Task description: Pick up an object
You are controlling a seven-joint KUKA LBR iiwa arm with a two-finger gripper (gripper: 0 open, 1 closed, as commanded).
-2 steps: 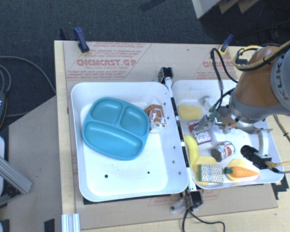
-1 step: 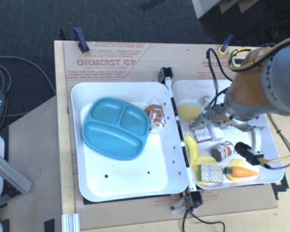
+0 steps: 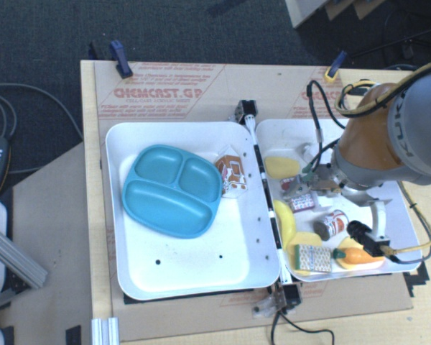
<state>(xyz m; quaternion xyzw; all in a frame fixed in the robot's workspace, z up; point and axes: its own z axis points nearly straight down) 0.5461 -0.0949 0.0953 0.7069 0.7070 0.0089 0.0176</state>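
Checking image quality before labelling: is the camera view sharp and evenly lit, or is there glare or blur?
Camera view: mostly even light, soft shadows; the left bin is bright white without detail-hiding glare; the blue plate is crisp; the small items under the arm look slightly soft.

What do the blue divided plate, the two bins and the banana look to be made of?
The blue divided plate looks like moulded plastic: one even colour, rounded compartments, soft sheen. The left bin and right bin seem thin white plastic, smooth with rolled rims. The banana could be real or a plastic toy; its even yellow hints at plastic, but the view leaves that open.
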